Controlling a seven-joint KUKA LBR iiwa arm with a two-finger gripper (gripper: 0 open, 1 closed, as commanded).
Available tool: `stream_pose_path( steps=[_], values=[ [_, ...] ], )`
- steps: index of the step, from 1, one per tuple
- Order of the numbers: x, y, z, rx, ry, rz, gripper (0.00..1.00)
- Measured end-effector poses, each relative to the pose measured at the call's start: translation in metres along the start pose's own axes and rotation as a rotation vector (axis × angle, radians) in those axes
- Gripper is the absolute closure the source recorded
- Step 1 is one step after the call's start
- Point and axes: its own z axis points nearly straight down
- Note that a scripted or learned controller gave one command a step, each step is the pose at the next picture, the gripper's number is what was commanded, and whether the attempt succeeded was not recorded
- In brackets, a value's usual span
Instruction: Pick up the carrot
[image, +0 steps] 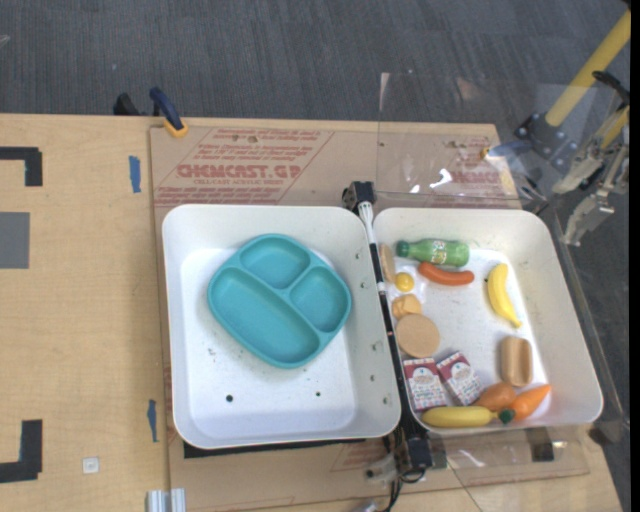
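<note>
**Reaching the carrot in a crowded corner**

The gripper (592, 205) hangs at the bench's far right, outside the right bin (560, 262) and just beyond its far right corner. The view is too cluttered there to tell whether it is open or closed. It holds nothing that can be seen.

The carrot (532, 400) lies well away from it, in the bin's near right corner. It sits on a slant, with its green end (508, 415) pointing at the near wall. It is tightly boxed in. An orange lump (495, 397) touches its left side, a banana (458, 417) lies along the near wall just past the green end, and a bun (516, 360) sits just behind it.

To do this step well, the arm probably needs to travel along the right wall to that corner and stay high until it is over the carrot's thicker orange half. The grip should probably go across the carrot's width, turned to match its slant, so that it closes into the gaps toward the wall and the bun and not onto the lump. The main risks are the closeness of the wall and catching a neighbour instead. A red-orange piece (447, 274) by the bottle (432, 250) near the far wall could also be mistaken for the carrot.
</note>
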Motion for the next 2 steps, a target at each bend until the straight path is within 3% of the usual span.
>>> stream_pose_path(
  steps=[1,2],
  values=[
    [0.109,-0.03,0.147,0.0,0.007,-0.027,0.0],
    [0.044,-0.012,0.191,0.001,-0.016,-0.044,0.0]
  ],
)
